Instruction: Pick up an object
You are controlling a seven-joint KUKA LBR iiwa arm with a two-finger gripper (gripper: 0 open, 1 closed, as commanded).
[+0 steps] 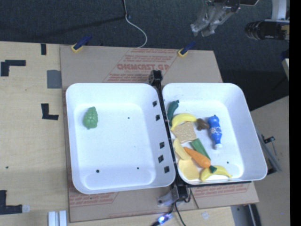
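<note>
The gripper [207, 26] hangs at the upper right of the frame, above and beyond the far edge of the counter [28, 140], well apart from both bins; it is blurred there, so I cannot tell how it is set, and nothing shows in its grasp.

The right bin [244, 121] holds a crowded pile along its left side: a banana [181, 119], a cracker-like tan square [185, 133], a carrot [197, 157], a green pepper [172, 108] and a second banana [215, 173] at the lower edge. A blue bottle [215, 130] lies just right of the pile, nearly free of its neighbours.

The left bin [75, 173] has one green leafy toy [91, 117] at its upper left, alone (the easiest target, to my eye). These look like light, stiff plastic toys, likely smooth and prone to slipping. I would take the green one across its narrow width, from straight above.
</note>
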